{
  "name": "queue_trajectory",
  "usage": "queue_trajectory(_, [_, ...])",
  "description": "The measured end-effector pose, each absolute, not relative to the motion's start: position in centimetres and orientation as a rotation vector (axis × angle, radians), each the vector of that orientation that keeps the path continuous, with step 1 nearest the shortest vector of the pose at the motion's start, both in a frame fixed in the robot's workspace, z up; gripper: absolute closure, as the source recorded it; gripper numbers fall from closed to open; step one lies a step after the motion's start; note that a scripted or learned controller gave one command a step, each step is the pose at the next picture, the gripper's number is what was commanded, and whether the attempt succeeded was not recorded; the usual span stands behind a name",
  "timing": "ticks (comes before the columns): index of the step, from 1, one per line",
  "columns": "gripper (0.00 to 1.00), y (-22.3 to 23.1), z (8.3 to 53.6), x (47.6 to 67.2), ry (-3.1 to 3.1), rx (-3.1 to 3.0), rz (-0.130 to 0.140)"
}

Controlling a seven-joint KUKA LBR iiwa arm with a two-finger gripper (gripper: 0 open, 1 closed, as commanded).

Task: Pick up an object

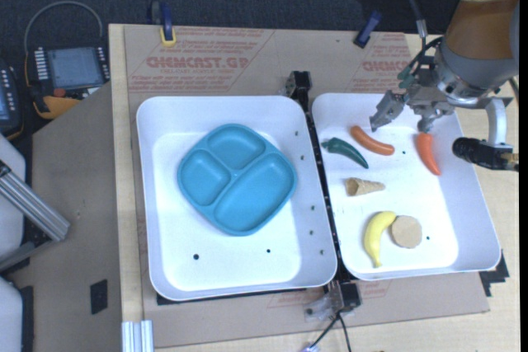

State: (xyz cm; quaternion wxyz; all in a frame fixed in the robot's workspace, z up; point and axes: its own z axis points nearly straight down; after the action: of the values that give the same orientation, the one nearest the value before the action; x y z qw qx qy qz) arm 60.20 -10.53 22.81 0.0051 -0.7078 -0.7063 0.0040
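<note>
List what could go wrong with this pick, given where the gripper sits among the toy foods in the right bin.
1. The open gripper hovers between the orange-red plastic hot dog and the orange plastic carrot; descending there, its fingers may close on nothing.
2. The dark green plastic pepper lies close beside the hot dog, so a grasp could nudge it.
3. The carrot lies near the right white bin's rim, leaving little room.

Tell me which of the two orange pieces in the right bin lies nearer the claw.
The orange sausage, slanting just under the open claw beside the green pepper. The carrot lies nearly upright, further right toward the bin's edge.
</note>
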Motion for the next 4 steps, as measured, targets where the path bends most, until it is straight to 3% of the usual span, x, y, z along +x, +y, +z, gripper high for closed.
queue_trajectory(1, [0.00,-10.5,23.5,60.4,-2.221,-2.221,0.000])
queue_trajectory(4, [0.00,-10.7,8.2,61.2,-2.218,-2.219,0.004])
